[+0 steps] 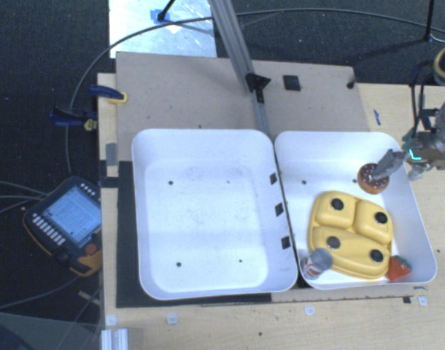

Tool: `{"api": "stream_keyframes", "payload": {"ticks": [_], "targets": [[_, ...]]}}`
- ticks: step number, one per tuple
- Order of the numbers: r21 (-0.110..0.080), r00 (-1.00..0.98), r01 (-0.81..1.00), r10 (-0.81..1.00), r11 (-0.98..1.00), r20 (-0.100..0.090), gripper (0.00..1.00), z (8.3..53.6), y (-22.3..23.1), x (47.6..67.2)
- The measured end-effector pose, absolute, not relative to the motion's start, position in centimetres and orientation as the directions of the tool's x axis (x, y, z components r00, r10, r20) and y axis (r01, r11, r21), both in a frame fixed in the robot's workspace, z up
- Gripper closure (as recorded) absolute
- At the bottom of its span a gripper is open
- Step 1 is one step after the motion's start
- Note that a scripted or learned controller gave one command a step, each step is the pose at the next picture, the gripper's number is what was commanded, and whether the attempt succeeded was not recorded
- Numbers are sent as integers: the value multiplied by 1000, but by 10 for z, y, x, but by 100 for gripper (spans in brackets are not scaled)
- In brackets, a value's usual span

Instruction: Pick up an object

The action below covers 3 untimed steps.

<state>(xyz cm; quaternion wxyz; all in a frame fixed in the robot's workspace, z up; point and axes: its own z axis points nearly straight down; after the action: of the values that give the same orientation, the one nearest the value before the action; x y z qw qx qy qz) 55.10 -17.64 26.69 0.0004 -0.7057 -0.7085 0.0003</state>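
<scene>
Progress: nothing is lifted yet as far as the view shows; every object lies on the floor of the right bin (292,159), so the grasp and the lift are both left to do.
Candidate objects: a small round brown piece (368,178) at the upper right of the right bin; a large yellow moulded tray with 4 dark dots (351,234) at its middle and lower part; a small grey cup (318,260) touching the tray's lower left edge; a small orange-red item (398,267) at the bin's lower right corner.
Left bin (146,195): no objects in it.
Arm pose: it reaches in from the right edge of the frame, slanting down and to the left.
Gripper (387,166): its tip sits at the brown piece, touching or just above it; whether it is released or clenched, I cannot tell.
Tabletop (208,93): carries 2 bins side by side.
</scene>
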Motion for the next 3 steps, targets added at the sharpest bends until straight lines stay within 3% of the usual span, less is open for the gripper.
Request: {"api": "stream_keyframes", "payload": {"ticks": [1, 3], "targets": [[2, -5, 1000, 1000, 5, 0, 0, 268, -176, 552], [-1, -2, 1000, 1000, 2, 0, 0, 144, -179, 549]]}}
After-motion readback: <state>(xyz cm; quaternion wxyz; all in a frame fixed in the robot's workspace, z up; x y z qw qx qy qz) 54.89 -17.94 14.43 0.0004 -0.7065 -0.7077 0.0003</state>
